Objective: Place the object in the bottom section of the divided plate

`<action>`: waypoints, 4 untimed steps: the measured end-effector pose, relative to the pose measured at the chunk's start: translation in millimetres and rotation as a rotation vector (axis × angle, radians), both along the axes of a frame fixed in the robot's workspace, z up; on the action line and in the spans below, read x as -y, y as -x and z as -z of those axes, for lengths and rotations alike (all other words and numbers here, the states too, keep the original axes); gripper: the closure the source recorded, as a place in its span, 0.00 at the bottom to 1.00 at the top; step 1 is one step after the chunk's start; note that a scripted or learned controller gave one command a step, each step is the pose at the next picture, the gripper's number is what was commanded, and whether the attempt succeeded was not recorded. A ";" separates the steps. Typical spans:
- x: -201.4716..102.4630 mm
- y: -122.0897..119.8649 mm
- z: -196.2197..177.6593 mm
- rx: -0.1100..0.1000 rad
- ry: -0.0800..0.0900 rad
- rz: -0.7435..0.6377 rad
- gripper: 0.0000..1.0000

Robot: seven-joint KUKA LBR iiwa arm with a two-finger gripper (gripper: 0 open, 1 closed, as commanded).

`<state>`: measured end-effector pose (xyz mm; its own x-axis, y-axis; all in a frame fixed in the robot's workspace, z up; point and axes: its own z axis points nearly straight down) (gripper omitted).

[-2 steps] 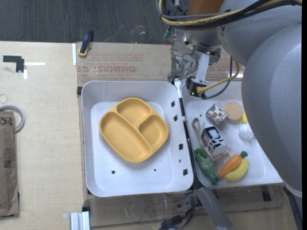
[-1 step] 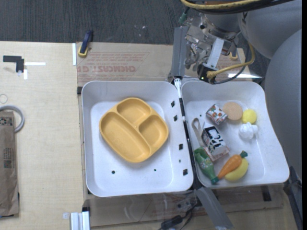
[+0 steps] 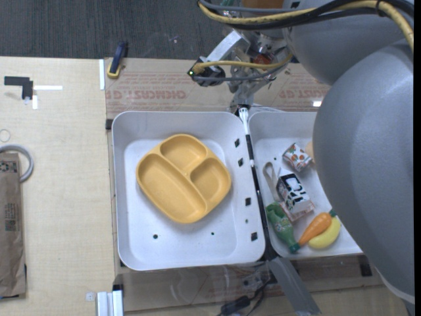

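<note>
A yellow divided plate with three sections lies in the left bin. Its long section faces the lower left and its two smaller sections face the upper right; nothing lies in any of them. In the right bin lie a small printed carton, a black-and-white carton, a green bottle, an orange carrot and a yellow fruit. My gripper hangs at the far edge of the bins, above the wall between them, with cables looped around the wrist. Nothing shows in its grasp.
The big grey arm covers the right side of the right bin. A thin beige tool lies by that bin's left wall. On the bench to the left are a brown paper bag, a blue-and-yellow tool and a black bracket.
</note>
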<state>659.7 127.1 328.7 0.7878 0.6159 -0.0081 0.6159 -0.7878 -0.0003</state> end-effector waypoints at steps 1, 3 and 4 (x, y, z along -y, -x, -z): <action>-72.1 12.1 33.8 0.000 0.000 -0.029 1.00; -96.9 8.7 -34.5 0.000 0.004 0.086 1.00; -100.3 7.4 -75.3 0.004 0.002 0.358 1.00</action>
<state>652.3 227.4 404.0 0.9536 0.3011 -0.0052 0.3011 -0.9536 0.0034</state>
